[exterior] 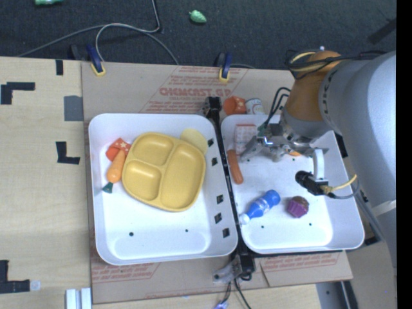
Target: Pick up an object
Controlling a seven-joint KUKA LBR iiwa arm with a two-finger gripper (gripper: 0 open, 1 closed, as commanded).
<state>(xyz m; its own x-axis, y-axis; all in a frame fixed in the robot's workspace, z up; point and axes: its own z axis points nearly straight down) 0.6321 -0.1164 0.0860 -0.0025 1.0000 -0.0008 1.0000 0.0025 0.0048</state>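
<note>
The gripper (pixel 252 145) is seen low over the upper-left part of the right bin (pixel 341 237), reached in from the right. Its metal fingers (pixel 247 149) are spread, pointed left toward the bin divider; nothing is seen between them. Whether the tips touch the bin floor cannot be told.

A white packet with red print (pixel 244 134) lies just beside the fingers, at the bin's upper-left corner. An orange-red sausage-shaped piece (pixel 234 166) lies just below the fingers along the left wall, apart from them. A blue bottle with a white cap (pixel 261 205) is laid on its side, tilted, lower in the same bin. A purple round object (pixel 297 206) sits just right of the bottle, not touching it. A black cable with a plug (pixel 312 183) is hung from the wrist over the bin's right half.

The orange band (pixel 308 95) is seen above the wrist, with the grey arm body (pixel 370 118) at the right.

In the left bin (pixel 154 246), a yellow divided tray (pixel 162 170) is set tilted, upper centre. A toy carrot (pixel 114 170) and a red piece (pixel 116 149) are laid against the tray's left edge. A pale yellow object (pixel 193 138) is partly hidden behind the tray's upper-right corner.

Two blue-and-yellow clamps (pixel 96 61) are fixed at the cardboard's top edge.
</note>
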